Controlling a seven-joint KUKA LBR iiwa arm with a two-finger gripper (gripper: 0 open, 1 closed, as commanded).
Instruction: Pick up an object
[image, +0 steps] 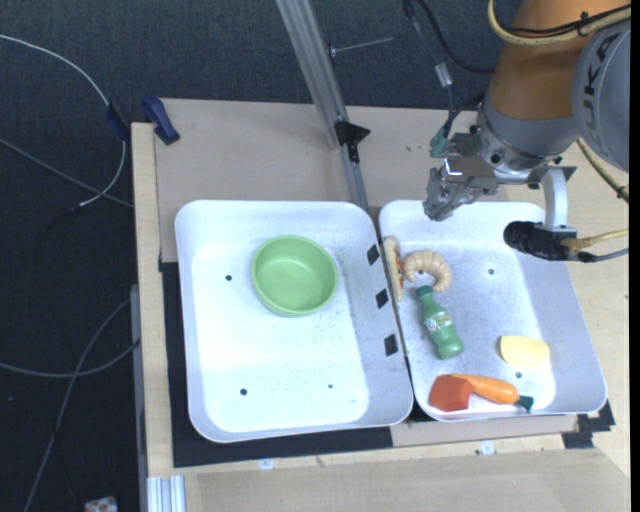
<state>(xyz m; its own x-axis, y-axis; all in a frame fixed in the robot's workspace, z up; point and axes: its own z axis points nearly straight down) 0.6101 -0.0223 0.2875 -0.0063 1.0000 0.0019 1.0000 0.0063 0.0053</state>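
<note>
grey arm with orange band (545, 60) cut off at top edge | left shallow white plastic bin (215, 400): round green bowl (294, 275) | right shallow white plastic bin (580, 330): green bottle (439, 324), orange carrot (490, 389), yellow lemon-like piece (524, 351), curled tan shrimp-like toy (426, 267) | dark two-finger gripper (440, 208) over right bin's far rim, nothing between fingers, spread unclear

Robotics lab: industrial arm (545, 70) over counter (250, 150) with two white bins (200, 300), loose cables (60, 60), dark carpet
</note>
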